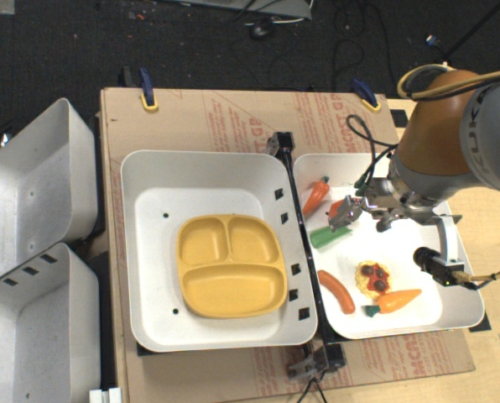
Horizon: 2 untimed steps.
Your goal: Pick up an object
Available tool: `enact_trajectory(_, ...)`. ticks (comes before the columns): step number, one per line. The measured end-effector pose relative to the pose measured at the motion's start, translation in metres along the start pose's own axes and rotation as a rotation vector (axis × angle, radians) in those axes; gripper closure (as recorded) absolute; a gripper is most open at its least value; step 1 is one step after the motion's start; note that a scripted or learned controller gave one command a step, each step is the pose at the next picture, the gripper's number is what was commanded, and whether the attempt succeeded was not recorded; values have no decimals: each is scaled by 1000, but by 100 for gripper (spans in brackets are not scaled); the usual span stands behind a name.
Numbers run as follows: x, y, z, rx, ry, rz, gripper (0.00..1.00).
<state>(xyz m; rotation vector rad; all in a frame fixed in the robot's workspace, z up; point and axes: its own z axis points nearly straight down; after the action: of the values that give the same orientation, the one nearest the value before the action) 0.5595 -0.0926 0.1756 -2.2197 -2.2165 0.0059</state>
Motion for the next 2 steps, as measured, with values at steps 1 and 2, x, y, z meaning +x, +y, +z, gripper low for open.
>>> enact_trajectory(1,1,2,64,0,1,0,0)
enact_trajectory(2,2,2,84,-3,0,0,0)
